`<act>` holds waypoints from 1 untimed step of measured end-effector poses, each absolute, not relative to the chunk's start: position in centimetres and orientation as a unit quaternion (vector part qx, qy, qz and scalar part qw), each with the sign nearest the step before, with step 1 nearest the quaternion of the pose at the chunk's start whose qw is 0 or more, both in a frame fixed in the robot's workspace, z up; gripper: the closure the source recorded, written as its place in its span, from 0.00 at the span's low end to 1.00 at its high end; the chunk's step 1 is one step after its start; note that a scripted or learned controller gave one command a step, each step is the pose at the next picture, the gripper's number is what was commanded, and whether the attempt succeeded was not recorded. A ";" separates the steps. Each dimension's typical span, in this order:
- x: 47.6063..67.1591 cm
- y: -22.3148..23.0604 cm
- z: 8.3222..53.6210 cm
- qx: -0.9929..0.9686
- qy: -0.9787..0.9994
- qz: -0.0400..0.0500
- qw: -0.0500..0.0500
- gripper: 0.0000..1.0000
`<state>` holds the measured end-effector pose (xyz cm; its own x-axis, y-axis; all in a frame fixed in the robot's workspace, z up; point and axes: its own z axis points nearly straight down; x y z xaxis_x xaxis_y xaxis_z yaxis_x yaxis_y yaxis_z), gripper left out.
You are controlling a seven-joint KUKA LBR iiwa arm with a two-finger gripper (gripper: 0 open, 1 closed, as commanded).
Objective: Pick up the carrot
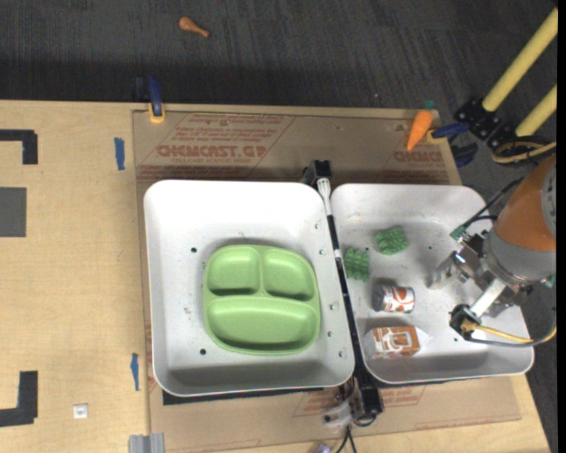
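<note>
From the overhead camera, the grey arm with its orange band (531,212) comes in from the right and bends down over the right bin (442,354). Its hand (447,265) hangs above the right half of that bin, over bare white floor, with nothing visible in its grip; whether it is open or closed cannot be told from this angle. The carrot (420,130) lies outside both bins, on the brown board of the bench (80,265) just beyond the right bin's far rim, well apart from the hand. Inside the right bin sit two green pieces (389,240) near the dividing edge, a small can (393,298) lying on its side, and an orange-and-white packet (394,341) near the front rim. The left bin (168,265) holds a green divided plate (263,296) in its middle. A second small orange object (193,26) lies on the dark floor beyond the bench, at top left.
</note>
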<state>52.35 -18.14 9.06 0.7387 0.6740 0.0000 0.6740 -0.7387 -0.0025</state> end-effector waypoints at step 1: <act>50.6 -11.5 11.9 -0.984 -0.176 0.001 0.002 0.00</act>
<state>50.61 -11.51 11.91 0.9377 0.3474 -0.0019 0.3474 -0.9377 -0.0039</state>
